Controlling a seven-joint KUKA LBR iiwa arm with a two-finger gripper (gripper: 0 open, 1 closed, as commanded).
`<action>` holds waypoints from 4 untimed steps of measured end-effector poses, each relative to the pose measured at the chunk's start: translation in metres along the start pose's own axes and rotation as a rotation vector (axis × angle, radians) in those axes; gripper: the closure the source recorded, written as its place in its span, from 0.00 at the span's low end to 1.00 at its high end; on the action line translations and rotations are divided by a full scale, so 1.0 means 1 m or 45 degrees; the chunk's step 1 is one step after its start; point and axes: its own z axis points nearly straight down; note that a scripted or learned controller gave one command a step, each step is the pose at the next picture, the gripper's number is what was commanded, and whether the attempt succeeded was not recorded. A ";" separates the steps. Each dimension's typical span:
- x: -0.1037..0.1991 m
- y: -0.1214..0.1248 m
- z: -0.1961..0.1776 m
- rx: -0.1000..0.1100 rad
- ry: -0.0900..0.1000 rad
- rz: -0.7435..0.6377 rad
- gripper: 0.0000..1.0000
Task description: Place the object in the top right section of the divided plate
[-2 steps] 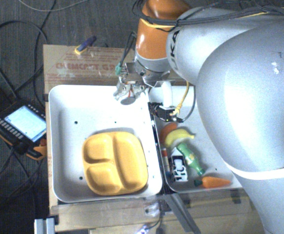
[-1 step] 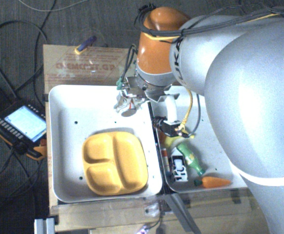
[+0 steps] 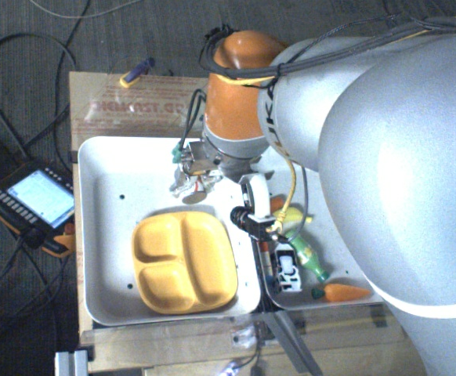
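The pincer (image 3: 190,180) hangs over the left bin (image 3: 103,210), just above the yellow divided plate (image 3: 185,261); its state is unclear. The orange carrot (image 3: 345,292) lies in the right bin, well apart from it.

Yellow divided plate (image 3: 185,267), white bin (image 3: 103,210), orange-banded grey arm (image 3: 353,131).

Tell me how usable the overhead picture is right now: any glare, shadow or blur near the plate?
Camera view: the yellow divided plate is evenly lit and sharp, its dividers plain; the left bin is bright white; the arm looms large and pale, hiding most of the right bin; the claw looks small and cluttered.
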 end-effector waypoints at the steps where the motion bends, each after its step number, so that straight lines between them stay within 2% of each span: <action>1: 0.008 -0.022 0.000 0.002 0.003 0.060 1.00; 2: -0.006 -0.028 -0.002 0.001 -0.001 -0.006 1.00; 3: 0.032 -0.046 -0.011 0.003 0.002 0.074 1.00; 4: 0.052 -0.058 0.011 0.002 0.000 0.044 1.00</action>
